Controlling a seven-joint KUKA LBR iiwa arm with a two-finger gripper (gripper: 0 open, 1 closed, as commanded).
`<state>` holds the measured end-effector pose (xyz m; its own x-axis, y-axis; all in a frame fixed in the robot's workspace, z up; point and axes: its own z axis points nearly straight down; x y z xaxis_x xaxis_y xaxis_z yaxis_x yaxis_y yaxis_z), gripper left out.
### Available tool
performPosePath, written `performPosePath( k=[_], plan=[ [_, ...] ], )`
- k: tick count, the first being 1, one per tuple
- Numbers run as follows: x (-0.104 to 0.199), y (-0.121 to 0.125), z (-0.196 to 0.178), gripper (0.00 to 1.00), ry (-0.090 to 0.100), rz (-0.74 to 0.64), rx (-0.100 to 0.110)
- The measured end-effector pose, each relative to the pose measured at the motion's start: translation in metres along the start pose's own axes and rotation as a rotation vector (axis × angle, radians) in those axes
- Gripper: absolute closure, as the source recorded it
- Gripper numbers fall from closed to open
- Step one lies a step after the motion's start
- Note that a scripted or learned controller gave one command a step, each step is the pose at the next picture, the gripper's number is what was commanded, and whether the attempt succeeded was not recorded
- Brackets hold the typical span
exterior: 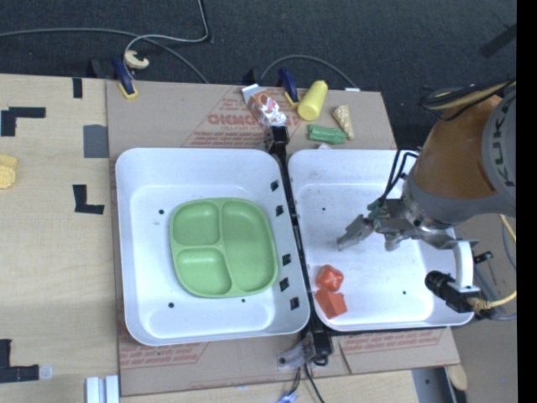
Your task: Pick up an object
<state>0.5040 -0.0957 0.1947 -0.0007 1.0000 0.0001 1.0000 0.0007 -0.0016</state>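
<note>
Two small red-orange blocks lie in the right bin (pixel 403 175) near its front left corner, one (pixel 330 277) just behind the other (pixel 333 305). My gripper (pixel 369 240) hangs over the middle of the right bin, to the right of and behind the blocks. Its fingers are spread open with nothing between them; the left fingertip (pixel 345 242) points toward the bin's divider side. A green divided plate (pixel 222 246) rests in the left bin (pixel 134 225).
Behind the bins on the cardboard lie a yellow object (pixel 313 99), a green piece (pixel 327 134), a beige piece (pixel 342 120) and a small printed packet (pixel 264 104). Black clips run along the seam between the bins (pixel 288 225). Cables trail at the back.
</note>
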Motion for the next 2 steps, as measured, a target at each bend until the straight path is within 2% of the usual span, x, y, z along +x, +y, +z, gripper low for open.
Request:
performPosePath(
  k=[1,2],
  plan=[
    [0.032,0.000,0.011,0.00,0.001,-0.001,0.001],
    [0.074,0.020,0.011,0.00,0.001,-0.002,0.001]
  ],
)
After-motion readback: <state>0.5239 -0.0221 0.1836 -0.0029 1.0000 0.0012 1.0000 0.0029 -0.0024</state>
